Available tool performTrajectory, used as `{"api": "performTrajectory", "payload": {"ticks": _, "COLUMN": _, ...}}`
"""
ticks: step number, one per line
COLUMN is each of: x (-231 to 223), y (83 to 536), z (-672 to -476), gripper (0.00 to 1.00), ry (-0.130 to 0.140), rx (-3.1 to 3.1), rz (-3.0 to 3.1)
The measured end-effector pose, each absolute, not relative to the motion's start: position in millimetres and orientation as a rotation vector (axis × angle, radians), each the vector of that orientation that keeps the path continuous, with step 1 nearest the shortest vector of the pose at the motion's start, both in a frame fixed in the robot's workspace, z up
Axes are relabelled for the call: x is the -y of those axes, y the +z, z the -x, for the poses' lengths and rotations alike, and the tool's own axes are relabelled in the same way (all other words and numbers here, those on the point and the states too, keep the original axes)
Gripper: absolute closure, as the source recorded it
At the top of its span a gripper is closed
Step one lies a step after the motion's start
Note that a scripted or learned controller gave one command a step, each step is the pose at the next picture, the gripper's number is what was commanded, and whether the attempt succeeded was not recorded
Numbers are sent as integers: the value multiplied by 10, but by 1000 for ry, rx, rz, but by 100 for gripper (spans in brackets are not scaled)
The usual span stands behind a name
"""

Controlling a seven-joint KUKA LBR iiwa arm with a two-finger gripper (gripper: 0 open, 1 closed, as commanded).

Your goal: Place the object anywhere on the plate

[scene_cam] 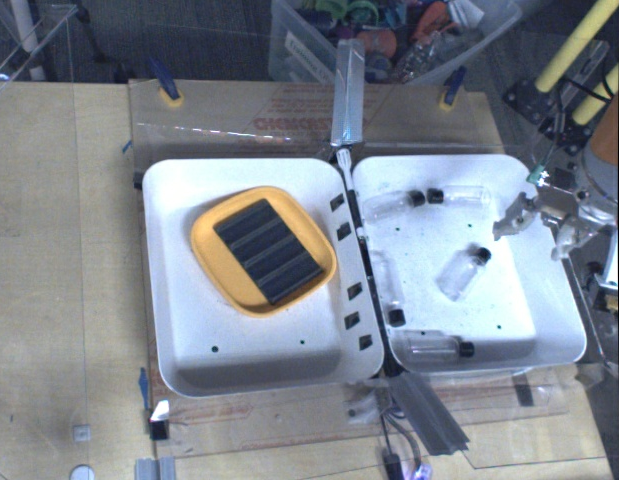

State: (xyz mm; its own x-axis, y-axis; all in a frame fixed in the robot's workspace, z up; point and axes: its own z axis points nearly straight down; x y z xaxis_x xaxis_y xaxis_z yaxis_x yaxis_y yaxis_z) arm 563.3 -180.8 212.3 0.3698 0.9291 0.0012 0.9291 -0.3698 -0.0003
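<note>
A small clear plastic vial with a black cap (461, 271) lies in the right white bin (564, 340), well apart from the yellow square plate (211, 238) at left; likely light, slippery, best pinched mid-body; the metal two-finger gripper (537, 224) hangs spread wide and empty near the bin's right edge

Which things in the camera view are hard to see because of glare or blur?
In the camera view, the clear plastic bottles nearly vanish against the bright right white bin; the yellow square plate stays distinct; the gripper looks slightly soft at the frame's edge.
</note>
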Motion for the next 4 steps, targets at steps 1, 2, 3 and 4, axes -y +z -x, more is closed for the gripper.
{"api": "performTrajectory", "payload": {"ticks": 1, "x": 1624, "y": 2347, "z": -5571, "gripper": 0, "ry": 2, "rx": 1733, "rz": 2619}}
{"api": "performTrajectory", "payload": {"ticks": 2, "x": 1441, "y": 2299, "z": -5563, "gripper": 0, "ry": 2, "rx": 1694, "rz": 2640}}
{"api": "performTrajectory", "payload": {"ticks": 3, "x": 1169, "y": 2383, "z": -5598, "gripper": 0, "ry": 0, "rx": 1658, "rz": 2667}}
{"api": "performTrajectory", "payload": {"ticks": 4, "x": 897, "y": 2487, "z": -5438, "gripper": 0, "ry": 4, "rx": 1673, "rz": 2653}}
